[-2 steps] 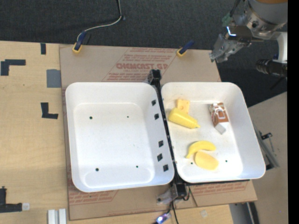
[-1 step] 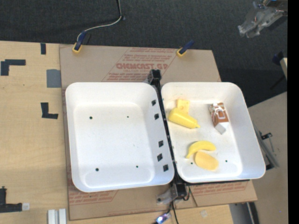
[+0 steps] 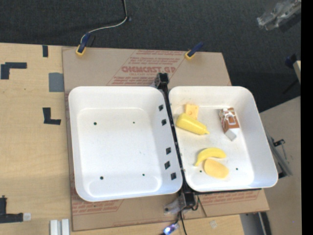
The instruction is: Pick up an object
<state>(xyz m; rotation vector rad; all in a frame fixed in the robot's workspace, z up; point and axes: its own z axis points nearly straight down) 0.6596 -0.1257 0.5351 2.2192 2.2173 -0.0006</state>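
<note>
Pincer (image 3: 279, 12) hangs well off the table's far right corner, a pale, blurred shape over the dark floor, nowhere near either bin; whether it is open or closed cannot be told from this view, and nothing is seen in its grip.

On the table, a sheet of brown cardboard (image 3: 146, 67) carries two shallow white bins side by side. The left bin (image 3: 78, 131) sits toward the table's middle. The right bin (image 3: 254, 131), nearer the table's right edge, holds every candidate for the pick: a yellow wedge-shaped piece (image 3: 191, 125) lying beside the divider between the bins, with a small pale yellow block (image 3: 191, 110) touching or just behind it; a small brown-and-white carton (image 3: 229, 121) toward the bin's far right side; and, at the bin's near side, a yellow banana-like curve (image 3: 211, 154) resting against a flat yellow-orange disc (image 3: 216, 169).

By this picture the task looks barely begun. No object is lifted, all five lie on the bin floor, and the approach, descent, closing and lift all appear to remain ahead. Which object will be chosen cannot be judged from here.
</note>
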